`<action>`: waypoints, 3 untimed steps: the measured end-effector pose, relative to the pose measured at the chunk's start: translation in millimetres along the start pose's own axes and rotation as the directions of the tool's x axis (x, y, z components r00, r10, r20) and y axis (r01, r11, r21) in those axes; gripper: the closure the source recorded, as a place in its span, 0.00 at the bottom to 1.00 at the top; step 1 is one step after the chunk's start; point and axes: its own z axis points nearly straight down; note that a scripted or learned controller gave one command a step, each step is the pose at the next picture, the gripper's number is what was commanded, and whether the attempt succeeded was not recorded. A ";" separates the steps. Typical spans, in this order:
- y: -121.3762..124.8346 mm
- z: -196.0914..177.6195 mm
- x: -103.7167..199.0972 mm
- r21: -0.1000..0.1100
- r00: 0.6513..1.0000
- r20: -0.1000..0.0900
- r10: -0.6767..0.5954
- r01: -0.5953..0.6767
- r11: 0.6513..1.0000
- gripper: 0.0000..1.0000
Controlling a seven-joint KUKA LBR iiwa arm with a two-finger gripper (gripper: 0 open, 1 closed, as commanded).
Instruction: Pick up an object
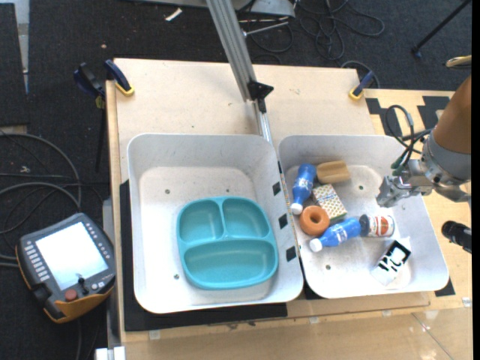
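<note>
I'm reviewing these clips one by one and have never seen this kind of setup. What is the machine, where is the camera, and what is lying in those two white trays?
One camera looks down at a slant on a wooden bench bearing two shallow white bins. The grey arm with an orange band enters from the right; its gripper hovers over the right bin, and nothing is visibly held. The left bin holds a teal divided plastic plate. The right bin holds two blue bottles, a tan block, a patterned pouch, an orange ring, a red-and-white can and a black-and-white box. A handheld controller with a screen lies at the left.
</note>
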 end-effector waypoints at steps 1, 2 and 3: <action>2.0 -49.6 -0.4 -0.001 1.000 0.000 -0.001 0.001 1.000 1.00; 2.0 -23.1 0.0 0.008 1.000 -0.002 0.001 -0.001 1.000 1.00; 24.4 -20.8 59.3 0.004 1.000 -0.004 -0.007 0.007 1.000 1.00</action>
